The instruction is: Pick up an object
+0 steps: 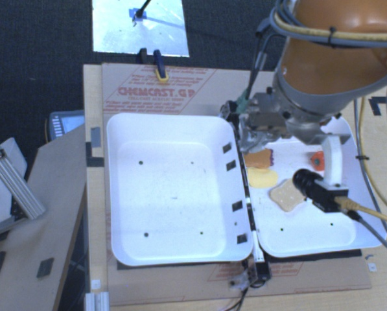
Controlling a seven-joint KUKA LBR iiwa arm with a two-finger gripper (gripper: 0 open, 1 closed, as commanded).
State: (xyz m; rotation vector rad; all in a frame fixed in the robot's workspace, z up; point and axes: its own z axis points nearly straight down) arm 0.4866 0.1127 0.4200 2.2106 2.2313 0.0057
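While the grey-and-orange arm (336,37) reaches in from three o'clock in the camera view, its gripper (261,133) hangs over the upper-left corner of the right-hand bin (323,238), right beside the divide where the two white bins meet. Whether the jaws are spread or closed cannot be told: the wrist housing hides them from above, and nothing can be seen caught in them. Loose items lie in the right bin just below the tool. An orange block (258,159) sits nearest, at about six o'clock from the gripper and close under it, its long side running roughly nine-to-three. A flat yellow piece (263,178) lies touching or just beside the block on its six o'clock side, and a tan toast-shaped slice (286,195) rests farther off toward five o'clock, near a black cylindrical fitting (313,190) on the arm's cabling. A small red-orange item (317,160) shows at about four o'clock, partly hidden by a white bracket. The left-hand bin (174,193) spreads out toward eight o'clock, well apart from the cluster. Judged from this layout, the orange block is the likeliest target, calling for a short shift toward six o'clock before any descent.
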